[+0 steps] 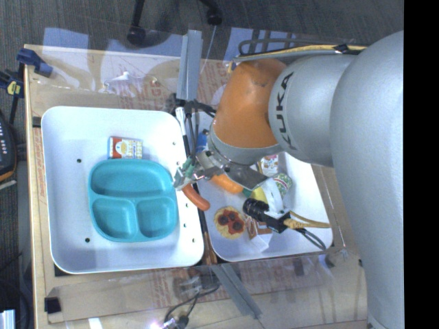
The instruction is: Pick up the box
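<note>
The box [125, 147] is a small orange and white carton. It lies flat in the left bin [62, 125], touching the far edge of a teal divided tray [132, 199]. My gripper [185, 175] hangs over the tray's right corner, near the wall between the two bins. It is well to the right of the box and apart from it. The orange wrist band and the grey arm hide much of the right bin.
A red toy sausage [197, 198] rests on the wall between the bins, just below the gripper. The right bin [322, 211] holds a toy pizza [230, 223], an orange carrot [226, 184] and a white and green packet [278, 185]. Bare bin floor lies left of the tray.
</note>
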`<state>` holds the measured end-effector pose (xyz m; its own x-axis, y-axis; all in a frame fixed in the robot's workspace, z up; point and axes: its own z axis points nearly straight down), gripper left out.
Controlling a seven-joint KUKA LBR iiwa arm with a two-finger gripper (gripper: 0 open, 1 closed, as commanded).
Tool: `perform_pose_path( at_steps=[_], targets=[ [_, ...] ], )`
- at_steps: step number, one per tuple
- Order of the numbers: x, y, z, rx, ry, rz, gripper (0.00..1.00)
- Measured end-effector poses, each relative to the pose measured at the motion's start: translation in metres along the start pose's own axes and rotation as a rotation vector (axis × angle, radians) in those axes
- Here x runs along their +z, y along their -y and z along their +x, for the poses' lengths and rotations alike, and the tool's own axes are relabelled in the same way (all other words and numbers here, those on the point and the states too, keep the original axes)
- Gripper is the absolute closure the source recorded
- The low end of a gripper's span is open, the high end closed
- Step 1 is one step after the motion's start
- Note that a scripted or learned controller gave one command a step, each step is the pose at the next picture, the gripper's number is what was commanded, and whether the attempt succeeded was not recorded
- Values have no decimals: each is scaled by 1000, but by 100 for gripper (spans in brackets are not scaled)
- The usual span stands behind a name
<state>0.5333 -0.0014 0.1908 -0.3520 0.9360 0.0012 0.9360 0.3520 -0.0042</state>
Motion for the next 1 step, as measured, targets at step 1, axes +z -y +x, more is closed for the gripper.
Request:
perform_pose_path(
  at_steps=[1],
  targets=[
    [0, -50, 6, -20, 0, -1, 100]
  ],
)
